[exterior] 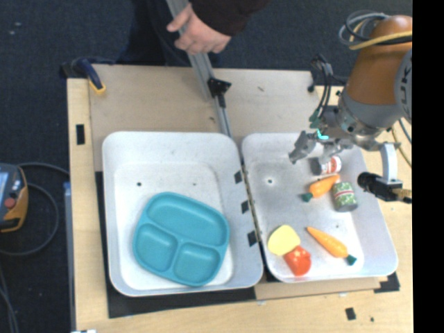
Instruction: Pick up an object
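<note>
My gripper (309, 158) hangs over the upper part of the right bin (277, 155), its fingers spread and nothing between them. Just right of it lies a small red and white can (334, 164). Below the gripper sits an orange carrot (323, 185), and a green can (344, 195) is beside that. Nearer the front of the bin are a second carrot (329, 241), a yellow round piece (283, 239) and a red pepper (298, 261).
The left bin (139, 158) holds a blue divided plate (182, 237). At the top a person's hand (198, 35) grips a grey pole (211, 82) that slants down to the gap between the bins. Bare bin floor lies left of the gripper.
</note>
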Robot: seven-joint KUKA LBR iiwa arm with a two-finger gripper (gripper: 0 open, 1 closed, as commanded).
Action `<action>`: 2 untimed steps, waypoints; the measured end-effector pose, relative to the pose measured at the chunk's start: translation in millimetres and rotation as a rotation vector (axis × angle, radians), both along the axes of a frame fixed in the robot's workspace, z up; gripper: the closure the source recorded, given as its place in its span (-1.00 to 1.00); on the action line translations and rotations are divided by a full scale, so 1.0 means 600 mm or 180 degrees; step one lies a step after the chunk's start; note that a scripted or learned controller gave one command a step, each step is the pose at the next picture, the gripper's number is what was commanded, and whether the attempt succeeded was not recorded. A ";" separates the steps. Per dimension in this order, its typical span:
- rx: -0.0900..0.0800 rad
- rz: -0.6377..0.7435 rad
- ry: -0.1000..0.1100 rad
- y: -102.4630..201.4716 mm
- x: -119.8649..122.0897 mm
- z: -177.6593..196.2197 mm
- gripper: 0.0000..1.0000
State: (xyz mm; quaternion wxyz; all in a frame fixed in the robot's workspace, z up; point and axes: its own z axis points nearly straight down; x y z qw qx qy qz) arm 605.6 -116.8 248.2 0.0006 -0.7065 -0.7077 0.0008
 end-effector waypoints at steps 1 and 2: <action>-0.0001 0.0001 -0.0009 0.000 0.001 0.002 -1.00; -0.0003 0.0001 0.0003 0.011 0.007 -0.096 -1.00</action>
